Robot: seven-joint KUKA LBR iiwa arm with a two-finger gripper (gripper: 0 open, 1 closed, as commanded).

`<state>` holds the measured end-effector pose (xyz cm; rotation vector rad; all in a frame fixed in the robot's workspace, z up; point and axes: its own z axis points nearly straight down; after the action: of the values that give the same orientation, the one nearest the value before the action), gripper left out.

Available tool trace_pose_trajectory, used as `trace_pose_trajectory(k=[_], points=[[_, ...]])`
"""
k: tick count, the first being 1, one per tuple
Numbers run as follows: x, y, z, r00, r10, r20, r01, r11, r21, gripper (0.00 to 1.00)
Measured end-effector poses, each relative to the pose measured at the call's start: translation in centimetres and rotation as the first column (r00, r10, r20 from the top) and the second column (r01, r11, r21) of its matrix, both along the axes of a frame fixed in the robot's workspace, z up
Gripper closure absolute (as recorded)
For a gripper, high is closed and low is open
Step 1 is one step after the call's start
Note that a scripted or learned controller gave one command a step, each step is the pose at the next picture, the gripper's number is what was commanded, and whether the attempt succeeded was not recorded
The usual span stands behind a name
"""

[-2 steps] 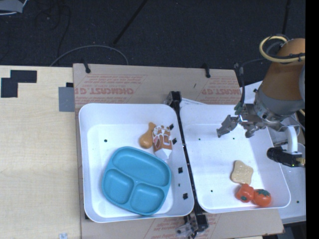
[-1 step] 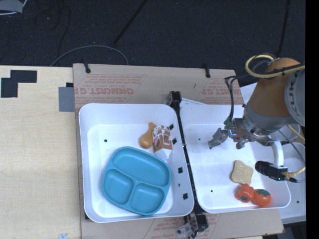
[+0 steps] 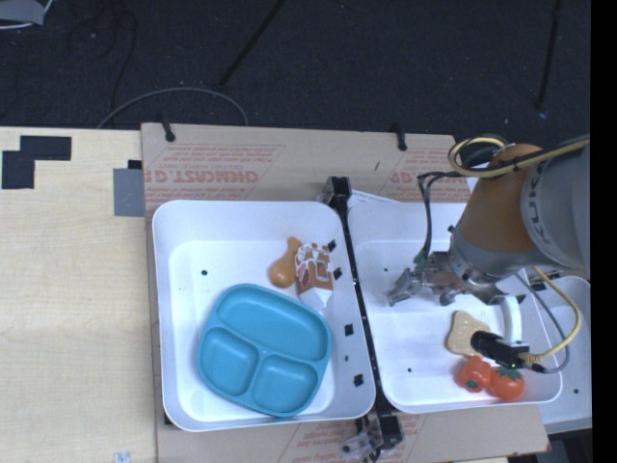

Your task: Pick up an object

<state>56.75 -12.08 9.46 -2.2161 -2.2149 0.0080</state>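
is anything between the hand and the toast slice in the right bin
Nothing visible. The hand hangs over bare floor of the right bin, and the toast slice lies apart toward the arm's side, beside a red tomato.

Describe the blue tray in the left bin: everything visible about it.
The blue tray is a light blue, smooth, plastic-looking divided plate with rounded corners and three compartments: one large and two smaller. It lies flat, right side up, on the floor of the left bin, turned at an angle to the bin's walls and filling much of its lower half. Its compartments hold nothing. A small cluster of toy items sits just above its upper right corner.
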Motion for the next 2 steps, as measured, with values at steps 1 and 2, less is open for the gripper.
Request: trace_pose_trajectory(k=[1,2], points=[[0.1,-0.2,1.4,1.0,-0.005,0.004,0.005,1.0,-0.001,1.0],[0.6,0.2,7.5,1.0,0.002,0.013,-0.002,1.0,-0.003,1.0]])
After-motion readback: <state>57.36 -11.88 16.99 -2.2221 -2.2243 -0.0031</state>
